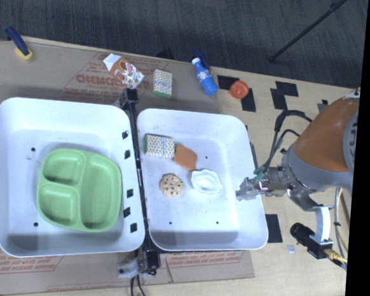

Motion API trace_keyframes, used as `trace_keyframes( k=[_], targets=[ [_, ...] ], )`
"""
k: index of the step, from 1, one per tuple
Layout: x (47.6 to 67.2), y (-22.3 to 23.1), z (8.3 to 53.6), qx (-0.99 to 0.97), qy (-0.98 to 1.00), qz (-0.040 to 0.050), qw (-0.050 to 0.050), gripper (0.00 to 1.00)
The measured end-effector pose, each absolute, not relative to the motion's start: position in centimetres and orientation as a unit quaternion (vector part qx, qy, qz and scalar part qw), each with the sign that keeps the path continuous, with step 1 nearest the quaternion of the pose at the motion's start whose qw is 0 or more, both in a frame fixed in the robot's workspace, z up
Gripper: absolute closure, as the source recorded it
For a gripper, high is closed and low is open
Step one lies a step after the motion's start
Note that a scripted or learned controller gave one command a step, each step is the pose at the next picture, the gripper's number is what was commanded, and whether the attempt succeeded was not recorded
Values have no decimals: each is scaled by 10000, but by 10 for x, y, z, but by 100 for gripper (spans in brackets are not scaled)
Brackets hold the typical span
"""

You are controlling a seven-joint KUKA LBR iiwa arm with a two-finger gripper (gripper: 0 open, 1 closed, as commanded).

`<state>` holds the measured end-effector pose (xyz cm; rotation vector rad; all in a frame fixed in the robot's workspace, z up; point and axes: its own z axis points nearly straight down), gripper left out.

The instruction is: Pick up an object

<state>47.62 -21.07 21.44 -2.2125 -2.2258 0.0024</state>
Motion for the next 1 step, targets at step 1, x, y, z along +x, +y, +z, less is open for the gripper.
trace_keyframes(
  k=[1],
  targets=[
    [482, -174, 263, -7052, -7090, -6, -4, 100]
  ],
)
